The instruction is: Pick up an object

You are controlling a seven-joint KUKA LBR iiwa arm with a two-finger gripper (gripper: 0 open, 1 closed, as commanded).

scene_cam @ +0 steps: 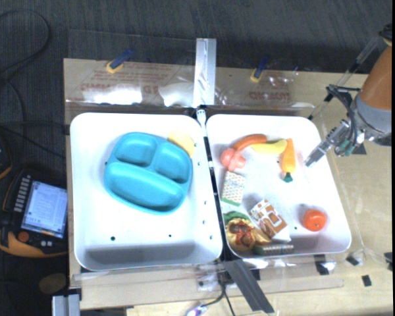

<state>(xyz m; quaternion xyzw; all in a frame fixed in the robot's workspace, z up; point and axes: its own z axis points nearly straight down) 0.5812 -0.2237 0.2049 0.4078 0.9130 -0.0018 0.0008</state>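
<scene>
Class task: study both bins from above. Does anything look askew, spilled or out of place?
Nothing looks spilled or damaged. The blue divided tray sits skewed in the left bin, with a yellow piece at its upper corner. The right bin's toy foods lie loosely scattered.

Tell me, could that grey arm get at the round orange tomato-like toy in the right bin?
Probably yes: the round orange toy lies alone near the bin's right wall, with nothing over it.

bins (79, 196): 2 sitting side by side
blue tray (148, 171): 1 lying
banana (268, 147): 1 lying
tomato (315, 220): 1 lying
</scene>
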